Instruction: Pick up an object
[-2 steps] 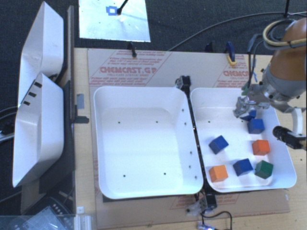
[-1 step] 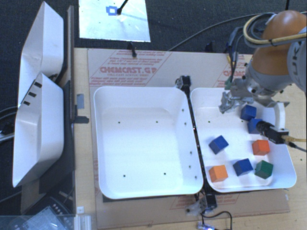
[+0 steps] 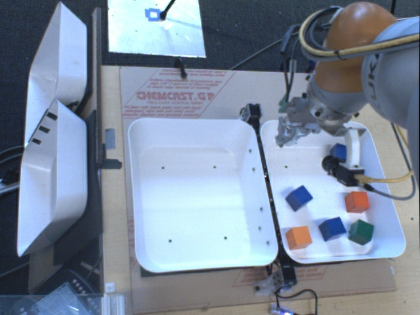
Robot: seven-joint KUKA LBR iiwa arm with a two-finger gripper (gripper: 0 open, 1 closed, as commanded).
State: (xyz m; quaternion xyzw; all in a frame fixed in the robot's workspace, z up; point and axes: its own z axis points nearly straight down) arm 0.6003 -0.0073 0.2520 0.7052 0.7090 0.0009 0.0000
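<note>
Arm: grey, orange band above the wrist, reaching in from the right over the right bin point(image 3: 387, 238).
Hand point(image 3: 289, 136): hangs over the far left corner of the right bin; whether it is released or clenched I cannot tell. Nothing seen in its grip.
Cubes, right bin: blue cube point(image 3: 298, 197) mid-bin; orange cube point(image 3: 298, 237) at the near left; second blue cube point(image 3: 332, 228) just right of it; green cube point(image 3: 361, 231) near right corner; second orange cube point(image 3: 356, 202) at the right side; third blue cube point(image 3: 338, 152) partly hidden behind the arm's black fitting.
Left bin point(image 3: 141, 136): bare white floor.
Key relation: the mid-bin blue cube is nearest the hand, toward the near edge and barely to the right.
Judgement: pick not yet made; that cube stands apart from its neighbours, so it looks the easiest target.
</note>
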